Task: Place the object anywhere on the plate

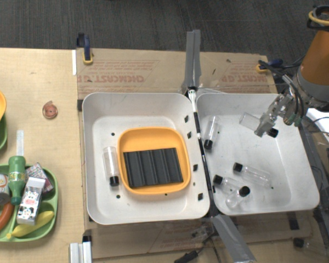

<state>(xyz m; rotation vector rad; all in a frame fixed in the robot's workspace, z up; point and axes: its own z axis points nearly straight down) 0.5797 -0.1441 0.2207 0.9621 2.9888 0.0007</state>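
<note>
Up top right, gripper [271, 116] hangs over the right bin [296, 201], clamped on a clear tube [253, 121] with a black cap.
Held tube is lifted off the bin floor, tilted, well apart from the orange plate [153, 138] in the left bin [98, 201]. Plate carries a dark ribbed block [153, 166]. One capped tube [110, 166] lies just beside the plate's left edge. Right bin has another tube [210, 133] near the divider and a few more tubes [242, 182] scattered low. Green tray of toy food [22, 201] sits on the bench at far left.
</note>
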